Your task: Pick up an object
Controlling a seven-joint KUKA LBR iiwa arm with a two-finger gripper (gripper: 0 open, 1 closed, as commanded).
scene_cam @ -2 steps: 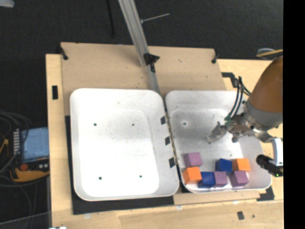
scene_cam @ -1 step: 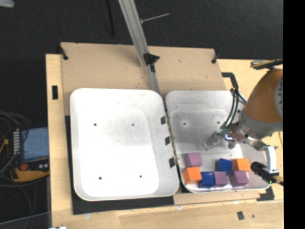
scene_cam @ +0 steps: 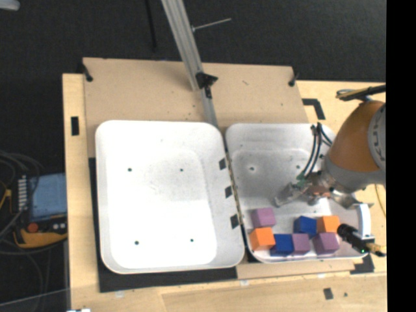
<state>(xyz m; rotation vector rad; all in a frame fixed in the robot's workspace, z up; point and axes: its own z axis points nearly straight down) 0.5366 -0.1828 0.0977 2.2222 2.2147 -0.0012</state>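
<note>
A: How is the step in hand best carried out?

B: A descent onto one block is what appears to be called for. The gripper (scene_cam: 300,194) is seen in the right bin (scene_cam: 266,142), at mid-height of the frame's right side, above bare floor and just above the cluster of blocks. A block with free flanks should be chosen, so that the fingers can be brought down on either side of it without a neighbour being struck. The purple block (scene_cam: 263,216) at the cluster's upper left looks best suited, since its top and left sides are open, though the orange block (scene_cam: 262,238) is touching it from below.

A: What is held by the jaws?

B: That cannot be told. The gripper is blurred and partly covered by the wrist, and nothing is seen between its fingers.

A: How are the objects to be described?

B: Small cubes with matte faces are seen, packed along the lower edge of the right bin: purple, orange and blue ones. A blue block (scene_cam: 283,244) lies beside the orange one, with further blocks to its right. Several are touching, so a tight grasp between them is judged risky. The left bin (scene_cam: 162,135) holds none.
</note>
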